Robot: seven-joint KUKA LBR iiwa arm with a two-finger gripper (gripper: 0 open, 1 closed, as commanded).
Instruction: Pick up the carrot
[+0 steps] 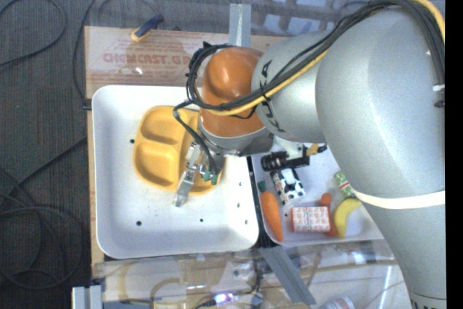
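Two white bins are sitting side by side on the bench, and we are looking down on them from the camera view at a slant. Our arm [347,90] is reaching in from the right, its orange band [228,87] hanging over the far edge of the left bin [119,228]. Our gripper [187,188] is pointing down into that left bin, its tip lying over the near right edge of a yellow two-lobed dish [160,148]. We are seeing nothing between the fingers, and we cannot tell whether they are spread or closed.

We are finding the carrot [270,215] in the right bin [318,236], lying along its left wall, well apart from the gripper. Just right of it a red and white box [311,218] is lying, with a small black and white object [292,190] on its far side. Farther right, a yellow banana [346,215] is resting near the arm's grey body.
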